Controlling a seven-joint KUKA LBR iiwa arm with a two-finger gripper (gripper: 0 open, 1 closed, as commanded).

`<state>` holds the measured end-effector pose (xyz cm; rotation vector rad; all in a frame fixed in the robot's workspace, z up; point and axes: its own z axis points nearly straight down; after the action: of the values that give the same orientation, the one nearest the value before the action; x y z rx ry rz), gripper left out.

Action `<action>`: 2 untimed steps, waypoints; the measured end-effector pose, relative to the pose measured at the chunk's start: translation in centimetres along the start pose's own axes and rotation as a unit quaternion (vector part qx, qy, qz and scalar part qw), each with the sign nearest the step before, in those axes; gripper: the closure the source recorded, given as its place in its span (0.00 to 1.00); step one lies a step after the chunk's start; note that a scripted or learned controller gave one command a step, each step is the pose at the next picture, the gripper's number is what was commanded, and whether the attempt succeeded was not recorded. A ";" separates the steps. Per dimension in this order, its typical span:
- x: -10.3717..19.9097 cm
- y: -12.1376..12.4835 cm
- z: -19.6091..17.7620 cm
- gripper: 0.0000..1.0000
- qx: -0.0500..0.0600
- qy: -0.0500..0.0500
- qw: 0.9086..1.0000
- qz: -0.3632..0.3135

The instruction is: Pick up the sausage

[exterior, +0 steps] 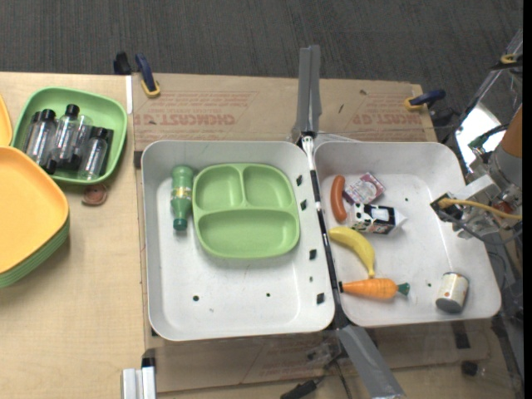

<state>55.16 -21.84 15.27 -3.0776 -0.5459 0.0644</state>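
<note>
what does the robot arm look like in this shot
The arm, coming in at the right edge, is grey with an orange band above the wrist. The gripper below it is a cluster of pale grey metal parts. Finer detail and any markings are too small to tell.

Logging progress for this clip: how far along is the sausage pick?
Nothing looks done: the sausage lies in the right bin, near its left wall. In hand: the gripper is at the bin's right side, well apart from it. Left: reach across, grasp, lift.
</note>
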 end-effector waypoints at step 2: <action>5.2 1.2 6.0 1.00 -0.009 0.017 0.997 0.073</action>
<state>60.23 -21.17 9.06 -3.1236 -0.3205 0.0078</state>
